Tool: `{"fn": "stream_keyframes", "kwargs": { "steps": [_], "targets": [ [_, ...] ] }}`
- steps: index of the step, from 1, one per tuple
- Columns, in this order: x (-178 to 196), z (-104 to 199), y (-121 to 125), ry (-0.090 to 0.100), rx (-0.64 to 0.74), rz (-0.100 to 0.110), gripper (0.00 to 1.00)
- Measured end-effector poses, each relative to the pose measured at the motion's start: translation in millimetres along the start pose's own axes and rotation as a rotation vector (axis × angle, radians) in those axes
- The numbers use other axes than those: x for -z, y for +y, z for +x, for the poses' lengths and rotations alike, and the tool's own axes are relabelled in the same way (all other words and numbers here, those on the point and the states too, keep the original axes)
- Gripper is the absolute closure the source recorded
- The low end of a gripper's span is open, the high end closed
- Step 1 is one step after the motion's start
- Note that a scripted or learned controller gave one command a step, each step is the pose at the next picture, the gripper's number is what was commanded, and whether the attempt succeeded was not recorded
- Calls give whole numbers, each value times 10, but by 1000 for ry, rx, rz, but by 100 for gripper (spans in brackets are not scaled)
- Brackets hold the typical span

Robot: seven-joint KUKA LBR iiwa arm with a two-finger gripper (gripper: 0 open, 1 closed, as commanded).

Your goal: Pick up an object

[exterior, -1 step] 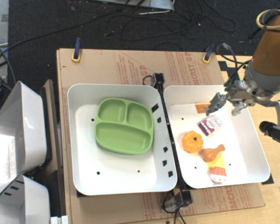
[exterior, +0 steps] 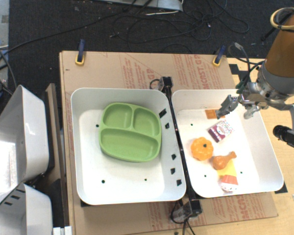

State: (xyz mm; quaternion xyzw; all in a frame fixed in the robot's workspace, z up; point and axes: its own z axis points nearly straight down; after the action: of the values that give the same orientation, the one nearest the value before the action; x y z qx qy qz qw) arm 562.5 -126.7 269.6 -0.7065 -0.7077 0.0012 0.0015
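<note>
Nearest, a yellow-and-pink toy (exterior: 228, 178) is lying in the right bin (exterior: 269, 146); farther back, the gripper (exterior: 239, 106) is hovering, jaws wide, holding nothing. Centring over the purple packet (exterior: 220, 130) should be helping.

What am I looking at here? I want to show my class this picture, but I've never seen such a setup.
A fixed camera looks down at a slant on a bench with two white bins. The left bin holds a green divided plate. The right bin holds an orange pumpkin toy, a purple-and-white packet, a toy drumstick and a small orange block. The robot arm reaches in from the right; its gripper hangs above the right bin, holding nothing.
</note>
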Motion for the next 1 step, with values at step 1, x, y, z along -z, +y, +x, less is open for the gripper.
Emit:
{"fn": "stream_keyframes", "kwargs": {
  "steps": [1],
  "targets": [
    [-469,-28,41,0,-2,4,0]
  ]
}}
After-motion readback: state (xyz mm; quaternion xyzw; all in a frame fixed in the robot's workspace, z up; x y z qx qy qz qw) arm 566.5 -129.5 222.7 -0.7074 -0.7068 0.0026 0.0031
